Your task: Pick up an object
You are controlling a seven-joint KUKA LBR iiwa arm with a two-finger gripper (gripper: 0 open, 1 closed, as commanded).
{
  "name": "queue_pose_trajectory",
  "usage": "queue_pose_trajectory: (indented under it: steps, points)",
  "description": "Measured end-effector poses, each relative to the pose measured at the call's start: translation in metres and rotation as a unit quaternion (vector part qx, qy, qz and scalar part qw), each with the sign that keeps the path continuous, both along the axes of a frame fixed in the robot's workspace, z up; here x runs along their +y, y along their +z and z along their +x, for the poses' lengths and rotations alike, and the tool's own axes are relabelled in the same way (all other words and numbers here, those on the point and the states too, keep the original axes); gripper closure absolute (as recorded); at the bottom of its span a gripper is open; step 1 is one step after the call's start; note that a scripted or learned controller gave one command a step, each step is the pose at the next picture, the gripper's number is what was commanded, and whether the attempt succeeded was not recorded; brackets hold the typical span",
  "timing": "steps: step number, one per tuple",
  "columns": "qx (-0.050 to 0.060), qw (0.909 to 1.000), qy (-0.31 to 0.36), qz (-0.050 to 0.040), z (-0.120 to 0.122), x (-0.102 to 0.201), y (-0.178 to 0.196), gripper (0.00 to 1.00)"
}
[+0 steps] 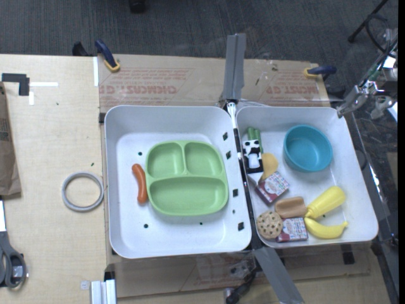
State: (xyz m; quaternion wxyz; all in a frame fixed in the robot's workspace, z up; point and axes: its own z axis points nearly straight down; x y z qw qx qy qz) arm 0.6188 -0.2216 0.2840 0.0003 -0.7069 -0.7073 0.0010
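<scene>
One camera here, looking down on both bins. The left bin [117, 170] holds a green divided plate [187, 177]. Just beside its left edge is a small orange carrot-looking thing [139, 183]. Its long axis runs near-to-far and it lies flat on the bin floor.

The right bin [354, 170] is the crowded one. A blue bowl [307, 149] sits upright toward the far side. Along the left wall a green stick-shaped item [253, 135] points away from the camera, with a black-and-white box [252, 154] right in front of it on the same line. At the near right, a yellow bottle [326, 201] lies on its side on a diagonal, its narrow end up and to the right. A banana [326, 228] lies just below it, running roughly left-right. A cookie [269, 224] lies flat at the near left, with a pink packet [293, 230] next to it.

What I take for the gripper [362, 97] is a bit of metal hardware over the right bin's far right corner, well apart from all the items. Honestly can't tell if it's wide or narrow.

Out on the bench to the left there's a tape ring [83, 190].
</scene>
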Motion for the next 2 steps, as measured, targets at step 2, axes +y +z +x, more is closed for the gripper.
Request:
queue_pose_trajectory:
  steps: [2]
  points:
    - [-0.005, 0.9876, -0.157, -0.0005, -0.004, 0.067, -0.188, 0.0]
